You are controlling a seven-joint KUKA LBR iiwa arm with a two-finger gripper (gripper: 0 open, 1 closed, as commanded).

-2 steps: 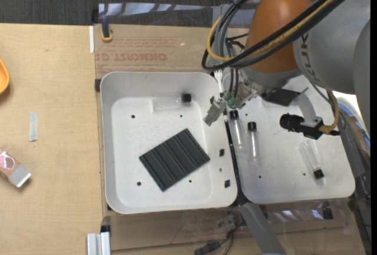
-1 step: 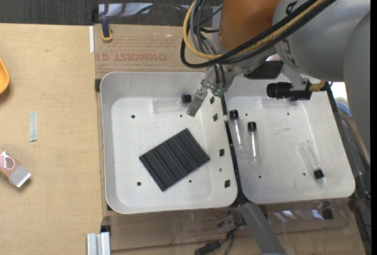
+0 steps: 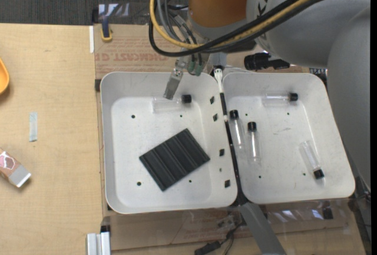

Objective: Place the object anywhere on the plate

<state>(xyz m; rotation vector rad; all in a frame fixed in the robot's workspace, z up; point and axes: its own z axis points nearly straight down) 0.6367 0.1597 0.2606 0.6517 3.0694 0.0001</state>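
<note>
Near the top of the left bin point(image 3: 115, 148), a clear plastic tube point(image 3: 171, 105) with a black cap lies flat; the tool point(image 3: 175, 84) hangs just above it, and I cannot tell its state; light, stiff, slick and apt to roll, the tube is best pinched mid-barrel; the dark ribbed plate point(image 3: 174, 159) lies lower centre.

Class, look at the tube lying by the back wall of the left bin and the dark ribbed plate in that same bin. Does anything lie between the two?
Nothing visible does. The tube lies near the back wall of the left bin; the plate lies nearer the front, with bare white floor between them. The gripper hangs just above the tube.
</note>
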